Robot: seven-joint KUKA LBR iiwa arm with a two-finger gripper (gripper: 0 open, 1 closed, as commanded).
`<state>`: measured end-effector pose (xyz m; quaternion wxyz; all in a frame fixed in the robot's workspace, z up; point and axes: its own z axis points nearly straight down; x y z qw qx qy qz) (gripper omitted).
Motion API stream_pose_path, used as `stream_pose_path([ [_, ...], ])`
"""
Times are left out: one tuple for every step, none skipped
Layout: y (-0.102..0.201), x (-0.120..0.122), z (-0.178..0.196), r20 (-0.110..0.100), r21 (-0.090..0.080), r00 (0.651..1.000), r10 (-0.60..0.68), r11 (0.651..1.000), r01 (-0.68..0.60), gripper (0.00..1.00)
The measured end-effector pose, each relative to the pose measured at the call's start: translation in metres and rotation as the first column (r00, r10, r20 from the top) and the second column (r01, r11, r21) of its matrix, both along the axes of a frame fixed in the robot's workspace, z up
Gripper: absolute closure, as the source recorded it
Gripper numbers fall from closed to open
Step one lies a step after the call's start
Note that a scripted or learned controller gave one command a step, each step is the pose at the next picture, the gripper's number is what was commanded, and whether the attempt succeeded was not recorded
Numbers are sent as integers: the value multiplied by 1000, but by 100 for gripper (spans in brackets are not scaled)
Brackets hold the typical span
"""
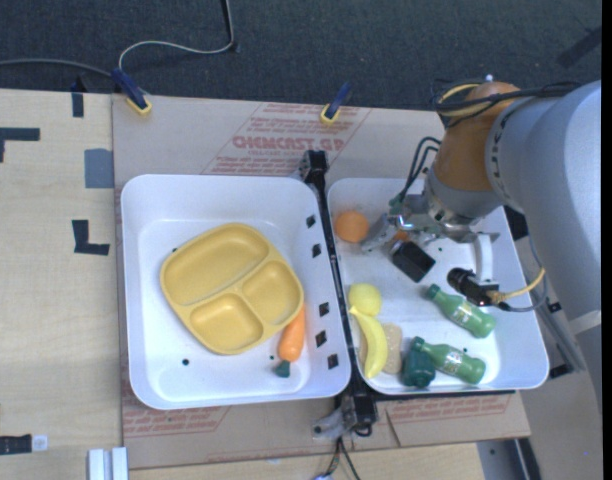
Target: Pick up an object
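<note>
My hand [411,253] hangs low inside the right-hand white bin [531,363], just beyond the orange ball [352,226], which I use here as the landmark. The view does not let me tell whether it is released or clenched, and I see nothing held in it.

Nearest things, working outward from the ball: a yellow banana [369,328] lies toward the near edge of the bin, with a pale sponge-like block [391,350] touching it. Farther from the ball, on the far side of my hand, one green bottle [461,311] lies on its side, and a second green bottle [441,360] lies nearer the bin's front rim.

Across the divider from the ball, the left white bin [146,368] holds a yellow divided plate [231,286] and a toy carrot [291,338] at its edge. Both bins rest on a cardboard-covered surface [186,138].

To do this well, I judge the ball the closest target: I should centre over it and descend straight, since it may roll.

My arm [476,158] reaches in from the side away from the ball, its orange band above the wrist, bent down into the bin.
</note>
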<state>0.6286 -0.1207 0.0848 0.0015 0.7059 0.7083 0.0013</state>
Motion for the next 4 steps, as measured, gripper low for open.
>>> stream_pose_path([
  [-11,36,-3,-27,4,1000,-5,1000,5,0],
  [-24,-20,0,-2,-2,1000,-2,1000,2,0],
  [-24,-19,8,-3,-3,1000,-2,1000,2,100],
  [31,-66,98,-7,1,1000,0,1000,0,100],
])
